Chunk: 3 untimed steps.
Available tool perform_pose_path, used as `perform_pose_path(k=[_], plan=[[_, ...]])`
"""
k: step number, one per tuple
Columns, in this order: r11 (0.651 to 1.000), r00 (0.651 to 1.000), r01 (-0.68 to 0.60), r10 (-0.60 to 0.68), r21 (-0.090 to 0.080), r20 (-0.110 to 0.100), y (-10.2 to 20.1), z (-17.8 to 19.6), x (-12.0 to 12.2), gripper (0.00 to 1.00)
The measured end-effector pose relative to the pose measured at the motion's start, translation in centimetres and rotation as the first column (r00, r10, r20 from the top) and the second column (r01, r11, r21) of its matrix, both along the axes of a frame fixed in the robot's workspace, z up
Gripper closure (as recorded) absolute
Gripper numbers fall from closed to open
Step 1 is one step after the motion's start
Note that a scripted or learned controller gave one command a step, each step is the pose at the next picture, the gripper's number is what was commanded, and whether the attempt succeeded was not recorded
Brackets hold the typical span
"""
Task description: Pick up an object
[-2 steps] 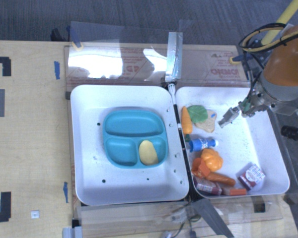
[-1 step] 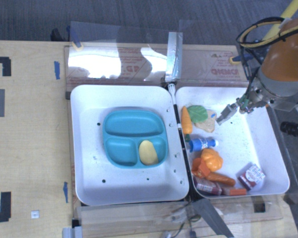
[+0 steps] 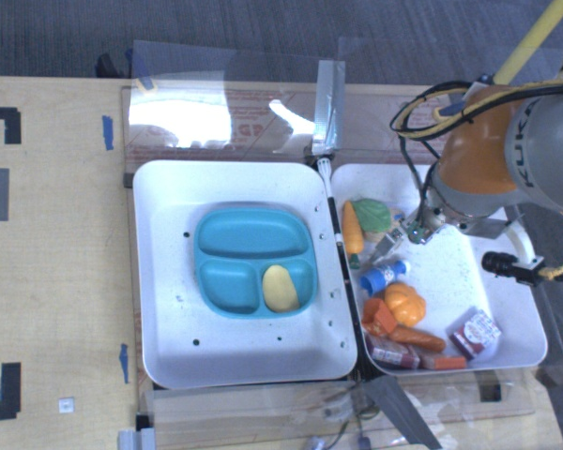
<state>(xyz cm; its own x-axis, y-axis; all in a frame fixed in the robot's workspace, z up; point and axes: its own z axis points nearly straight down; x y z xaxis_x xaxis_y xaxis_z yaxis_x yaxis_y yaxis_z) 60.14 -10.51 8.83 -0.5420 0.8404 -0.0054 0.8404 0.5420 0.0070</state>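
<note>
My gripper hangs low over the left part of the right bin. It reaches in under the arm's orange band. Its tip lies among a green item, an orange carrot-like piece and a small blue bottle. I see nothing lifted off the bin floor. Nearer the front lie an orange pumpkin-like toy, a red sausage-like piece and a dark red packet.
The left bin holds a blue divided tray with a yellow oval object in its lower right compartment. A metal divider post stands behind the two bins. Black and yellow cables loop above the arm.
</note>
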Motion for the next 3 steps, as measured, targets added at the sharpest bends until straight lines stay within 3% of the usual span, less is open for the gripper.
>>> perform_pose_path(k=[1, 2, 3], plan=[[1.0, 1.0, -0.019, 0.019, 0.0, -0.002, 0.6, 0.0, -4.6, 0.0], [1.0, 1.0, -0.016, 0.016, 0.0, 0.009, 0.6, 1.2, -4.3, 1.0], [0.917, 0.917, 0.4, -0.4, 0.002, -0.004, -0.6, 0.0, -0.6, 1.0]])
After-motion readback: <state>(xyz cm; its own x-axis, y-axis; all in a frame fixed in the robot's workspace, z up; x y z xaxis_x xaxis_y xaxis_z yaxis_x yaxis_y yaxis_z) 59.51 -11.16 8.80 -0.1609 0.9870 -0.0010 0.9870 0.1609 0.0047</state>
